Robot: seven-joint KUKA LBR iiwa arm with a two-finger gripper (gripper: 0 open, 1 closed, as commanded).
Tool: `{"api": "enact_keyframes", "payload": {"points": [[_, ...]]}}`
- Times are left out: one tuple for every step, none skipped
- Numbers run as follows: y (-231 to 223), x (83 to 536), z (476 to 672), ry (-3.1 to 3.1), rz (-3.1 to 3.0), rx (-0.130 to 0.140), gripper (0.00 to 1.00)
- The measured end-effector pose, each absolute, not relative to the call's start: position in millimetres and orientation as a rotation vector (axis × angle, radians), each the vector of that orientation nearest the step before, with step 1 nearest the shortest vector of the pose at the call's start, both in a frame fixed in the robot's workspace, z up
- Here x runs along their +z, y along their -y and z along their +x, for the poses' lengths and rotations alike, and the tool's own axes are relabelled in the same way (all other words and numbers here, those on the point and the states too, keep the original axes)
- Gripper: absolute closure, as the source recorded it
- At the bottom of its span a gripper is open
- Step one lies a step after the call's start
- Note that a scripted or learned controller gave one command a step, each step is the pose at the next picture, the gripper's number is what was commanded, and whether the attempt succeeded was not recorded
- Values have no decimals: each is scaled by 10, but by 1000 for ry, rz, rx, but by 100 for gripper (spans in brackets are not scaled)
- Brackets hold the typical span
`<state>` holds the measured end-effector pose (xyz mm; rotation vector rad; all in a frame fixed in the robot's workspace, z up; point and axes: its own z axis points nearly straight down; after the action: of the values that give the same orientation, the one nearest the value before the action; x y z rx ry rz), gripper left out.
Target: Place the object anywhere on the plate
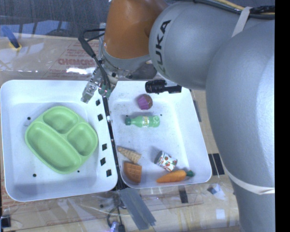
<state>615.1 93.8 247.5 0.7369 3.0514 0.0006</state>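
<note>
A light green plate point(61, 138) with three compartments lies in the left bin point(19, 93). My gripper point(95, 90) hangs over the top of the divide between the two bins, above and to the right of the plate. I see nothing in it. In the right bin point(188, 129) lie a purple round item point(144, 101), a green bottle point(143, 121) on its side, a cone point(129, 153), a brown waffle-like piece point(132, 171), a small can point(166, 161) and a carrot point(173, 176).
The arm's large grey body and orange band point(130, 28) cover the top and right of the view. A black part point(160, 87) sticks out over the right bin's far edge. Clear plastic sheeting point(43, 57) lies behind the left bin.
</note>
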Motion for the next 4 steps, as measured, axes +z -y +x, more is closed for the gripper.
{"api": "enact_keyframes", "payload": {"points": [[-913,1911,5210,-3066,694,-3,100],[-525,1977,4805,-3098,530,-1,100],[-1190,1825,5445,-3094,555,-2,100],[-827,1917,4909,-3073,658,-1,100]]}}
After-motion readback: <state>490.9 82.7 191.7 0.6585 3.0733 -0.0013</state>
